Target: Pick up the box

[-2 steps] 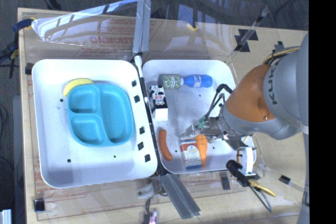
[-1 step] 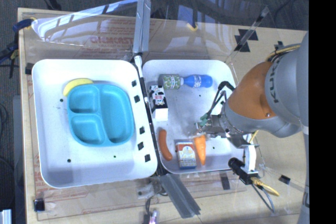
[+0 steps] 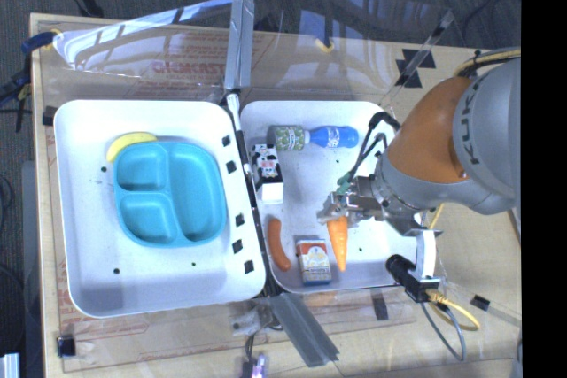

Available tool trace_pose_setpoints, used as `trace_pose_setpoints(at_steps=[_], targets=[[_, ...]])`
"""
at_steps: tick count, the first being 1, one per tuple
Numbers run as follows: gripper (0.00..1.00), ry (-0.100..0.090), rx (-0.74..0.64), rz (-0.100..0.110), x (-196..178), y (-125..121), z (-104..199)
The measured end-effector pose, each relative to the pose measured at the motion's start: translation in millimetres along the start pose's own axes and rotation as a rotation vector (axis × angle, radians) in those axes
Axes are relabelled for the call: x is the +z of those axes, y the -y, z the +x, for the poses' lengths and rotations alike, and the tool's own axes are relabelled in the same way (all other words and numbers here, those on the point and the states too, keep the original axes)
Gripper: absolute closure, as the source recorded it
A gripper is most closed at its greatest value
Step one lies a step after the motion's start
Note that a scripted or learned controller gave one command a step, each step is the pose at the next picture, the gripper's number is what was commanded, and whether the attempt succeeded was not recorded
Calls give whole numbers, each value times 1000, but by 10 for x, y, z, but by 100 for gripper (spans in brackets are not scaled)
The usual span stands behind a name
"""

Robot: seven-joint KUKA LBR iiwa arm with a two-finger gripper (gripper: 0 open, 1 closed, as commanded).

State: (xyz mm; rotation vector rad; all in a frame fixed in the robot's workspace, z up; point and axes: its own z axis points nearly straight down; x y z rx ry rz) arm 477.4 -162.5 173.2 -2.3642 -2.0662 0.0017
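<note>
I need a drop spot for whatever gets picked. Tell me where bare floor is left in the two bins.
Left bin: bare along the near edge and left side, around the blue tray. Right bin: one bare patch between the bottle, small carton and gripper. Its near end is crowded: sausage, box, carrot.

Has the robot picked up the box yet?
Not yet. The gripper has reached into the right bin and sits by the top of the carrot. The box lies flat on the bin floor beside the carrot, with nothing gripping it. Moving over to it, grabbing and lifting are all left.
</note>
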Motion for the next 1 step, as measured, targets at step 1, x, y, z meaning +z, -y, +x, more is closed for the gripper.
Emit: trace_pose_setpoints(at_steps=[1], targets=[[100,1,82,1,-115,-161,-51]])
